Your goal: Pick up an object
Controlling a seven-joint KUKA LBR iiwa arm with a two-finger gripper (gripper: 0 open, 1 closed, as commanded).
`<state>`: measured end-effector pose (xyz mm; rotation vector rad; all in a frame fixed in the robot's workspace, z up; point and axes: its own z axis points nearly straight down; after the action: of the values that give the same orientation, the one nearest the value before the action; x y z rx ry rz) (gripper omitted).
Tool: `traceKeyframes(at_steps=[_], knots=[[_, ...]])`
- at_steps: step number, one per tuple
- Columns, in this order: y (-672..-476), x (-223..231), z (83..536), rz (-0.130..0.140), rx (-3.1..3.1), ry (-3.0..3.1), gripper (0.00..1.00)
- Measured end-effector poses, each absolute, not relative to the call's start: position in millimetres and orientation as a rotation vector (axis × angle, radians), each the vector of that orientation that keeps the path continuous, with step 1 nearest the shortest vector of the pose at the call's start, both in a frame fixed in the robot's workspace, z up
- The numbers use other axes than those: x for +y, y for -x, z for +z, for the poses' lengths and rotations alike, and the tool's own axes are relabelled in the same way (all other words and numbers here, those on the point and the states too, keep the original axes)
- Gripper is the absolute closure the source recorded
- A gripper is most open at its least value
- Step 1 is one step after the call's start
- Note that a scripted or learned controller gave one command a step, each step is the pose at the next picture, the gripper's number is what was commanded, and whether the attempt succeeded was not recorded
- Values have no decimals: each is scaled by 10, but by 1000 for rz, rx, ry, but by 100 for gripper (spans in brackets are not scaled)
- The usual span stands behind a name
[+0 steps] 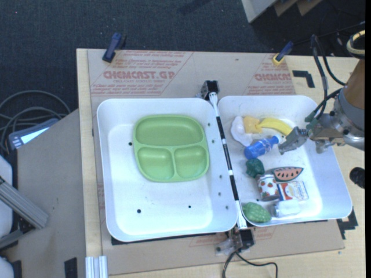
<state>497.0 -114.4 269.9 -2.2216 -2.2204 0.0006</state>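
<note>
Looking down on the bench from my remote station, I find the gripper [291, 140] reaching in from the right, over the right bin [327, 210], just beside the right end of the banana [275, 125]. I cannot tell how far the end effector is open, and I see nothing in its hold. The banana lies in the upper part of that bin, touching a white crumpled item [239, 130]. Just below it lies a blue bottle [259, 147], tilted, near the gripper. Beneath that sits a dark green object [254, 167], then a small red and white can [267, 186], a watermelon slice toy [288, 173] and a small printed box [296, 190]. A light green rounded object [256, 212] rests at the bin's lower left corner. The left bin [116, 213] bears a green divided plate [171, 147], lying flat, well apart from the gripper.
</note>
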Motion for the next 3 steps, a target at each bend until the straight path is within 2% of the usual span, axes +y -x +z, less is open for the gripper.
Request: traceKeyframes(at_steps=[1,2,3], knots=[[-5248,-804,1841,1,-2220,2220,0],[-5304,-912,998,2,-2219,2221,0],[-5310,-911,1099,-1,-2220,2224,100]])
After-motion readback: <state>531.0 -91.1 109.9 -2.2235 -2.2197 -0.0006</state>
